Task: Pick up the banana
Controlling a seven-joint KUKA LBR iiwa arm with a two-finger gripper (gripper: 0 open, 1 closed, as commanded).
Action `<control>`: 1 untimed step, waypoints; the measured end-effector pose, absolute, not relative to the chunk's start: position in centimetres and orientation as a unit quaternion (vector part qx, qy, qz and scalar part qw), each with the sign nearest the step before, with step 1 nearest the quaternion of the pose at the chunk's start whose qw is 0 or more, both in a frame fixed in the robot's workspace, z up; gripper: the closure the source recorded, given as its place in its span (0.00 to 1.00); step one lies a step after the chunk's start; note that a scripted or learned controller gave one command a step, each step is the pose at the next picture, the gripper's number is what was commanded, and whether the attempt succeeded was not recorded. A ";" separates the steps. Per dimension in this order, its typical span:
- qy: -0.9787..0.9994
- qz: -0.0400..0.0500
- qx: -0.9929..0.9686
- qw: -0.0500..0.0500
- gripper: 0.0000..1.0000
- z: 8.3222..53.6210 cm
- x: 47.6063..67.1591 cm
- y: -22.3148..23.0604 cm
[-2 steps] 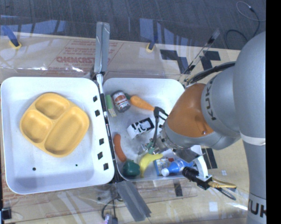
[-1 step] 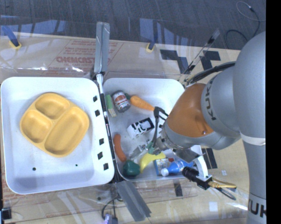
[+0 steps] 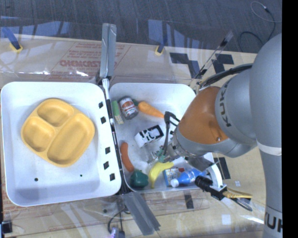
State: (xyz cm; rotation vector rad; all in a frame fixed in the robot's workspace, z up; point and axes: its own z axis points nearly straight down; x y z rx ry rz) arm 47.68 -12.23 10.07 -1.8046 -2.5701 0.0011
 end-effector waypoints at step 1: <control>-0.818 0.000 -0.575 0.001 0.00 10.1 47.7 -12.2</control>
